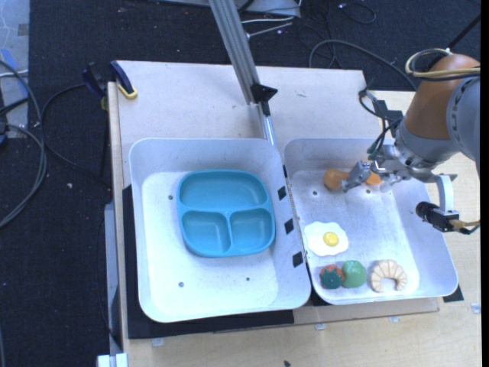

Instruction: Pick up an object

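1. The arm (447, 121) is being seen as a thick, rounded grey body with a smooth casing
2. A broad orange band (439, 71) is being shown above the wrist, curved like a dome and catching a pale highlight
3. A thin light cable (425, 55) is being looped over the top of the orange band
4. A black cable with a dark connector (382, 113) is being carried along the wrist side
5. The gripper (365, 176) is being shown as a small assembly of silver-grey metal parts
6. A white bracket with a black fitting (439, 209) is being displayed beneath the wrist
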Available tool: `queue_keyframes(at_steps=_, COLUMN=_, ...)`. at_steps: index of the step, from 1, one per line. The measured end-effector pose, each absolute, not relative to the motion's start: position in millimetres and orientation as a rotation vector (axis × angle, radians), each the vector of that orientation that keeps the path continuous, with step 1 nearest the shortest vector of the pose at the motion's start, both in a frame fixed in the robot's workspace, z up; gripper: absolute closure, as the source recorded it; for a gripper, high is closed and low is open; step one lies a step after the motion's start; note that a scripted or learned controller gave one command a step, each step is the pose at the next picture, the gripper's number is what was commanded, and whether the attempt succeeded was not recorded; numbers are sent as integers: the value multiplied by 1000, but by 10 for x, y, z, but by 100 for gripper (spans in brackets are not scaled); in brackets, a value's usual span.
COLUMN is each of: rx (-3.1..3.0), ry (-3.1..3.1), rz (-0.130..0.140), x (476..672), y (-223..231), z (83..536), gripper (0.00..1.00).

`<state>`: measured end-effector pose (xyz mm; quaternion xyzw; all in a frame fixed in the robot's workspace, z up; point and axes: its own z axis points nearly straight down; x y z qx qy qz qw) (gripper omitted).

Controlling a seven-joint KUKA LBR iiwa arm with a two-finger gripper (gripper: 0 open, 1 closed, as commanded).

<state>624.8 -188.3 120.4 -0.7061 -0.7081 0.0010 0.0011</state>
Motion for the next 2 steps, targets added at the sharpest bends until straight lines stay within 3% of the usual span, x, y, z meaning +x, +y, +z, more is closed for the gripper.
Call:
queue_keyframes(at_steps=1, rx=-2220, ry=-2228, rz=-2, x=6261, y=-1886, z=1344, gripper=100)
queue_keyframes(at_steps=2, rx=-2223, ry=-2227, rz=-4, x=6269, y=-1899, z=1774, gripper=100)
